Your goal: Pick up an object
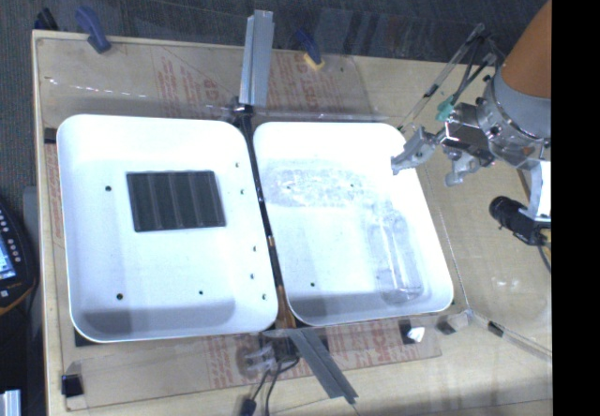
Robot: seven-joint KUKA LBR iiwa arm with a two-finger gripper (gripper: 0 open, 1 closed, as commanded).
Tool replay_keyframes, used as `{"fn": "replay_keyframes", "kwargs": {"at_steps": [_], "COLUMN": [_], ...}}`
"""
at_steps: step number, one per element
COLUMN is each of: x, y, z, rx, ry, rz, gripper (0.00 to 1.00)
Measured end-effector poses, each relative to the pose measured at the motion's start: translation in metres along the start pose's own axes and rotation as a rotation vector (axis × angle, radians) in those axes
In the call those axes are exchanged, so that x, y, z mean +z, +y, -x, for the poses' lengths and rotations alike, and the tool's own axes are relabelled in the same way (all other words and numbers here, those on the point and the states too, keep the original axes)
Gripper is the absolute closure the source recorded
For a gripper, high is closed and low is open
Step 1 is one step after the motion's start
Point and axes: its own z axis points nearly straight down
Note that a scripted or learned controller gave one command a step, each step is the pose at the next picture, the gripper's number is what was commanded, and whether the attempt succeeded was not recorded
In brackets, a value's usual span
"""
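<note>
In the camera view we saw two clear plastic things in the right bin [427, 236]: a crinkled clear piece [309, 186] near its far wall and a clear bottle-like piece [396, 250] along its right side. The left bin [80, 217] held a dark ribbed block [175, 200]. Our tool [434, 158] hung above the right bin's far right corner, and we could not tell how it was set. We judged the block the surest target: centre over it, descend squarely, and close across its short sides. The clear pieces looked slippery and hard to locate.
</note>
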Motion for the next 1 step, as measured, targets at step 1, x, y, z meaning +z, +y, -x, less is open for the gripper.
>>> {"fn": "replay_keyframes", "kwargs": {"at_steps": [1], "x": [0.0322], "y": [0.0092], "z": [-0.0047], "rx": [-0.186], "ry": [0.001], "rz": [-0.003], "gripper": [0.00]}}
